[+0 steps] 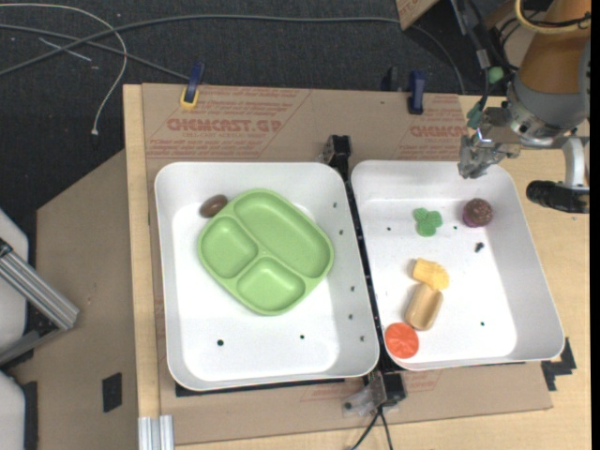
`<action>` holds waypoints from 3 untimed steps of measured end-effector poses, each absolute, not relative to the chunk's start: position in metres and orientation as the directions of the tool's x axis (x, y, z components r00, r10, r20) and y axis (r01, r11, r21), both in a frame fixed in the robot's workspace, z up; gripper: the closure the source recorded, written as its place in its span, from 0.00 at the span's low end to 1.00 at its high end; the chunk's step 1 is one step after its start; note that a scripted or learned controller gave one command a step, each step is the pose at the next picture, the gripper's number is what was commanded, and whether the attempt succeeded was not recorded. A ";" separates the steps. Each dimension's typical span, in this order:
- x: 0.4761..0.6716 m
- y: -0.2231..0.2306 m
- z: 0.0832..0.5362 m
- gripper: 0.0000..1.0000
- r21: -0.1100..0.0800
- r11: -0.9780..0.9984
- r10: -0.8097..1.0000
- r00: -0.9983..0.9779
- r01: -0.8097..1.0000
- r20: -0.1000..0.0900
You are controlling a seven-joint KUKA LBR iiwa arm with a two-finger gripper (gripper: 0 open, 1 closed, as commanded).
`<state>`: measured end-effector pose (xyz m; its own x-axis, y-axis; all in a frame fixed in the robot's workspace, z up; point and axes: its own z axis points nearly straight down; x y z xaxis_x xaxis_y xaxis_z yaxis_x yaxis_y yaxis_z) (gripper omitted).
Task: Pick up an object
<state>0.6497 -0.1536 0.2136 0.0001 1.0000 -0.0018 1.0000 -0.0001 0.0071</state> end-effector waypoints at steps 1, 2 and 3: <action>0.651 -0.154 0.245 1.00 0.006 0.001 1.000 -0.001 1.000 -0.001; 0.634 -0.110 0.245 1.00 -0.002 0.003 1.000 -0.003 1.000 0.002; 0.626 -0.056 0.252 1.00 -0.002 0.006 1.000 -0.006 1.000 0.003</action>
